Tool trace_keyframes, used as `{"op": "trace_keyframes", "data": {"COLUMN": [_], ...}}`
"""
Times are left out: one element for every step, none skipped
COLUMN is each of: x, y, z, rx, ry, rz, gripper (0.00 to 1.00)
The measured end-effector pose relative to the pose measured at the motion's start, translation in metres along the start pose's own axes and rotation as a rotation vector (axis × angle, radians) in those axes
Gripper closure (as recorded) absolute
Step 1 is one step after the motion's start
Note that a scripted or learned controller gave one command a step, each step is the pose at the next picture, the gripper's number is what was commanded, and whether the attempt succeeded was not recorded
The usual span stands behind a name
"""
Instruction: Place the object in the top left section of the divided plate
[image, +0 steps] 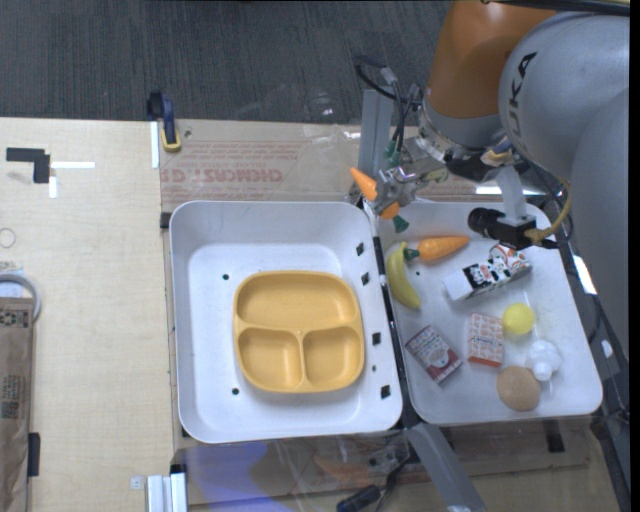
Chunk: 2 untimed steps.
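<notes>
In the camera view the gripper hangs over the far left corner of the right bin, clenched on a small orange carrot that pokes out to the left between its fingers. The yellow divided plate sits in the left bin, well apart. The hold looks to be on the carrot's end, so it may swing or slip during the carry, or catch the bin rims. The arm reaches in from the right, wrist tipped down. Another carrot and a banana lie near.
</notes>
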<state>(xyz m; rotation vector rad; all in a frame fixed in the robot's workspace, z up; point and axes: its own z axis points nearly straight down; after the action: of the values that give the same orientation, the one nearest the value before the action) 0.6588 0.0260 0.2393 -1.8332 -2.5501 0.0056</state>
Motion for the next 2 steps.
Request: {"op": "trace_keyframes", "data": {"x": [-0.054,0.022], "y": [-0.018,0.007], "z": [-0.057,0.028], "rx": [-0.004,-0.001], "ry": [-0.002,0.001], "rz": [-0.242,-0.351], "gripper": [1.0,1.0]}}
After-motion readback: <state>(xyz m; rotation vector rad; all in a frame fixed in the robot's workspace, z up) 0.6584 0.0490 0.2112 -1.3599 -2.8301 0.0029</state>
